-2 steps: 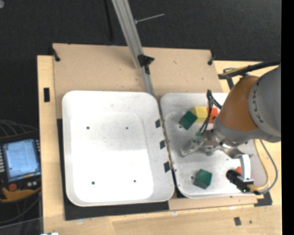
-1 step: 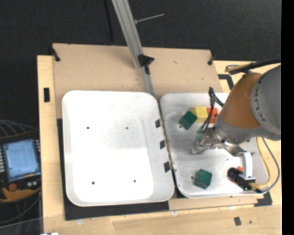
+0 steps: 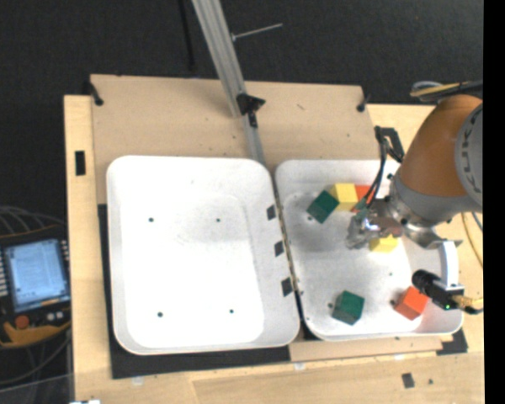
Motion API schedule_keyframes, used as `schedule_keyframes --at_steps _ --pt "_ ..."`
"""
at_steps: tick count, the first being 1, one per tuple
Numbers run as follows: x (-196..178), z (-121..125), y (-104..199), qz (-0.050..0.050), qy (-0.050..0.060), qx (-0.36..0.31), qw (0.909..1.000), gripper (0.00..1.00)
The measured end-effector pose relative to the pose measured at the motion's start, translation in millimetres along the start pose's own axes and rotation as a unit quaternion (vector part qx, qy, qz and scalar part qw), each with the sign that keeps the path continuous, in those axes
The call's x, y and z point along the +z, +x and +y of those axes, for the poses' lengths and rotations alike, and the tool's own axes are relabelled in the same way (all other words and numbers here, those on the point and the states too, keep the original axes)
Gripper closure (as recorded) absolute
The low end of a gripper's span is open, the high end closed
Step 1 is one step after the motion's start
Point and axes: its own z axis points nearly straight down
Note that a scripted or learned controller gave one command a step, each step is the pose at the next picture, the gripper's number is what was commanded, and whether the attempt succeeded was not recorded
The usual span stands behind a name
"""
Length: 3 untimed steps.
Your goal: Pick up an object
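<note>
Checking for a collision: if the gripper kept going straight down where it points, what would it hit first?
Probably the small yellow block just beside the gripper, else the white right bin's floor; depth is unclear.

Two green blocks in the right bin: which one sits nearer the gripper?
The upper green block, beside the yellow block; the lower green block lies farther from the gripper.

Bright, even overhead light; a soft, slightly grainy picture.
The white bins [image 3: 194, 251] glare almost to blankness, losing surface detail, while the floor beyond the bench [image 3: 80, 141] sinks to near black. Just beside the gripper [image 3: 362, 230] a faint grey shadow lies on the bin floor; the fingers themselves blur into a small smear.
</note>
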Motion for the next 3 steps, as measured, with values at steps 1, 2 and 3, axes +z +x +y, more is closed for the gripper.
schedule_keyframes --at_steps 1,2,3 --pt "-65 1 -3 0.000 -0.001 0.000 1.0000 1.00" --pt "-119 3 -3 0.000 0.000 -0.001 1.0000 1.00" --pt "-101 9 41 0.001 0.004 -0.001 1.0000 1.00"
